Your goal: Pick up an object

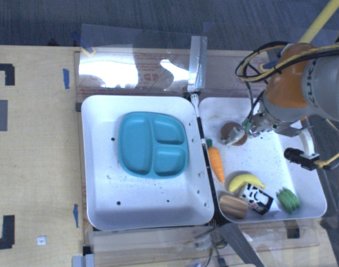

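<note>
The counter [35, 166] stretches pale and bare to the left of two white bins set side by side. The left bin [102, 199] carries a blue divided plate [153, 144] near its middle, with open white floor all around it, widest along the near edge. The right bin [269, 160] has free floor through its centre; its things crowd the near edge and the shared wall. The grey arm [319, 88] with its orange band enters from the right, its bulk cut off by the frame edge, cables looping over it. The pincer [240, 133] sits low at the bin's far left, by a small brown round object [231, 131] — whether it is open, closed or gripping cannot be told, being small and blurred. A carrot [215, 163] lies along the dividing wall, long axis running near-to-far, green top toward the far side. Near the front edge a banana [245, 181] curves left to right, just beside a black-and-white item [256, 198], a brown wooden block [233, 206] and a green object [288, 199].
</note>
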